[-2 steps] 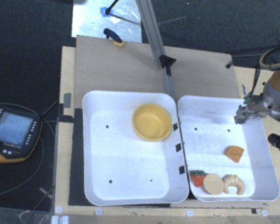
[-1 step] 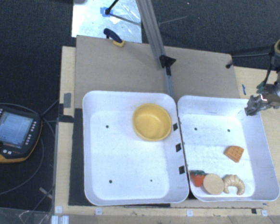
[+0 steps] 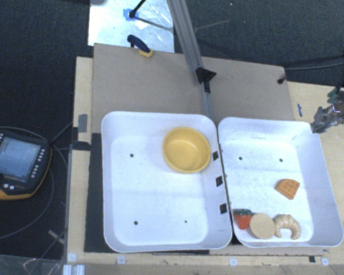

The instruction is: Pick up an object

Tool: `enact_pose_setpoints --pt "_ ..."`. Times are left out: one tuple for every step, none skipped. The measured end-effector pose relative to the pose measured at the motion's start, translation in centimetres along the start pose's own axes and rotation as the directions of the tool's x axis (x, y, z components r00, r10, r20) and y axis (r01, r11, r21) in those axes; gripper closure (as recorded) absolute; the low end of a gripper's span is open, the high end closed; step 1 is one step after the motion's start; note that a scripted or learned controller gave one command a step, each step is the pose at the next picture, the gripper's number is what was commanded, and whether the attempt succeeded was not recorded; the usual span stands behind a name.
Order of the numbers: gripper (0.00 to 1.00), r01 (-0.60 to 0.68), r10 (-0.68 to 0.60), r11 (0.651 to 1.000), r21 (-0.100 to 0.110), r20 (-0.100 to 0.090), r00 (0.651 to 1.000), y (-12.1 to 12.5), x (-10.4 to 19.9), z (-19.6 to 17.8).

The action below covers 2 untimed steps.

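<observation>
A yellow bowl (image 3: pixel 186 149) sits in the left bin (image 3: pixel 118 219) near its far right corner. The right bin (image 3: pixel 327 202) holds an orange waffle-shaped piece (image 3: pixel 287 188) at mid right. Along its near wall lie a red and green item (image 3: pixel 242 217), a tan round disc (image 3: pixel 261 226) and a croissant (image 3: pixel 288 225), side by side. My gripper (image 3: pixel 321 122) hangs at the far right corner of the right bin, just over its rim, well away from all the objects. Nothing shows between its fingers.
A metal pole (image 3: pixel 189 37) slants across the cardboard backing behind the bins. A teach pendant (image 3: pixel 11 163) lies on the floor at the left. A yellow and blue clamp (image 3: pixel 140 45) sits at the cardboard's far left edge.
</observation>
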<state>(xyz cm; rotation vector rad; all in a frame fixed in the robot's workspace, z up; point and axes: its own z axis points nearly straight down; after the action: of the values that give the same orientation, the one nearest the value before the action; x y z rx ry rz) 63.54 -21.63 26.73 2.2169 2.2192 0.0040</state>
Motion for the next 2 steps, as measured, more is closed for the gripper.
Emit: enact_pose_setpoints --pt "1.00 0.003 -0.003 1.000 0.004 -0.002 1.000 0.7 4.2 0.8" --pt "1.00 0.003 -0.003 1.000 0.004 -0.002 1.000 0.8 9.4 0.4"
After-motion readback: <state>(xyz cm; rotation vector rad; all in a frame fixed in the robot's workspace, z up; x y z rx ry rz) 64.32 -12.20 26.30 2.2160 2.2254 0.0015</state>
